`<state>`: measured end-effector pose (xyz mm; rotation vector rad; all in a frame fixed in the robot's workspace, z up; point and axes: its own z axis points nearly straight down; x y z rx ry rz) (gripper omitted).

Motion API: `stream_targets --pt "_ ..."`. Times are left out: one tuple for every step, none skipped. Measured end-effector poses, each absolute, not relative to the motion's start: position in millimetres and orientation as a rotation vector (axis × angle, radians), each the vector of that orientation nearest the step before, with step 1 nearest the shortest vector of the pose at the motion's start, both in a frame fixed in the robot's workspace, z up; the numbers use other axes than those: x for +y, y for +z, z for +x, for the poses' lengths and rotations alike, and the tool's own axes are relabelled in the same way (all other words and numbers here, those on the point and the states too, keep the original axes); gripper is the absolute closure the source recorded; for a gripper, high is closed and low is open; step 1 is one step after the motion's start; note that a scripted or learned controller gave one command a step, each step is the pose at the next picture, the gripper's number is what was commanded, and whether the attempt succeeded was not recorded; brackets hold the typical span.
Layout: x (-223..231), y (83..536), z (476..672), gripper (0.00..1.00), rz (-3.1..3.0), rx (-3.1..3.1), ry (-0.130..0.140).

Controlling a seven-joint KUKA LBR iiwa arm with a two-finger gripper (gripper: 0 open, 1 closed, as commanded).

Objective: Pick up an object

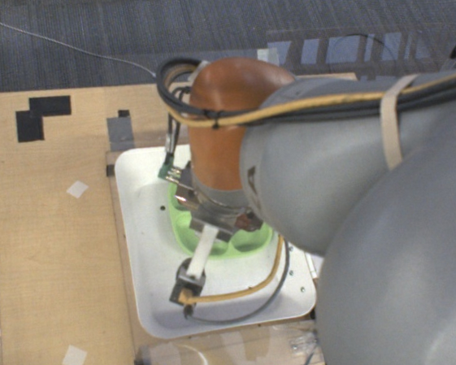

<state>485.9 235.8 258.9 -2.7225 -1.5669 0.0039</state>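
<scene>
Hovering low over the white bin [142, 253], the grey arm with its orange band covers most of what lies beneath it. The end effector [215, 216] sits directly above a pale green object [184, 227]. Whether it is open or closed cannot be told, since the wrist hides its tip. Nothing is seen gripped.

The green object rests on the bin floor, toward the far and right part of the bin, with its left side and a strip of its near edge showing past the wrist. Its full shape is hidden. What shows is smooth and evenly coloured with a rounded outline, so it is probably a light, moulded plastic piece, fairly stiff and not fragile.

A glossy surface like that is likely to be slippery. A broad rounded body could also squirt out of a pinch. The better hold is probably across a thin wall or rim, such as the exposed left edge, if it has one. The wooden desk [54, 238] around the bin plays no part here.
</scene>
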Motion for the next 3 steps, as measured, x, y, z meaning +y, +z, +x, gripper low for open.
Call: stream_targets --pt "234.6 214.8 486.1 1.00 -2.973 -1.015 0.005" --pt "234.7 200.6 486.8 1.00 -3.105 -0.466 0.000" --pt "235.0 212.0 488.3 1.00 -3.102 -0.467 -0.004"
